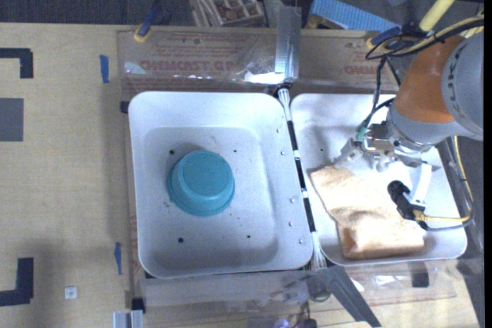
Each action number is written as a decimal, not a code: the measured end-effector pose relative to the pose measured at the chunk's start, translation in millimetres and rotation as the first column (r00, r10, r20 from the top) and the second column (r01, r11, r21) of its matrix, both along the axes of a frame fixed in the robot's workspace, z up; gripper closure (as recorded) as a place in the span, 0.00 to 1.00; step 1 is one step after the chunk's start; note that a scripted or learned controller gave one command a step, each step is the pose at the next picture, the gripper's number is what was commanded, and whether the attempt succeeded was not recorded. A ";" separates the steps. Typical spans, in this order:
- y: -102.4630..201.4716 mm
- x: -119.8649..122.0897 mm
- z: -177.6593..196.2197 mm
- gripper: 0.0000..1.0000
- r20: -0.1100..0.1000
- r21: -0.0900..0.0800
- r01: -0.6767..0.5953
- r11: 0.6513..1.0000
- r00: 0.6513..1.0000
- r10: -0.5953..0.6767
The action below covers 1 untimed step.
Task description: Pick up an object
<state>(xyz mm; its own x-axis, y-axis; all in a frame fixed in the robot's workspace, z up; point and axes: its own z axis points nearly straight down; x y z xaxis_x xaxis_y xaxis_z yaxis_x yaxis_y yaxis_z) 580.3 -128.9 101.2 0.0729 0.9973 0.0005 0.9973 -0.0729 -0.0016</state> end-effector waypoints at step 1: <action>-48.2 6.8 21.7 0.00 0.005 -0.003 -0.035 0.999 0.999 0.035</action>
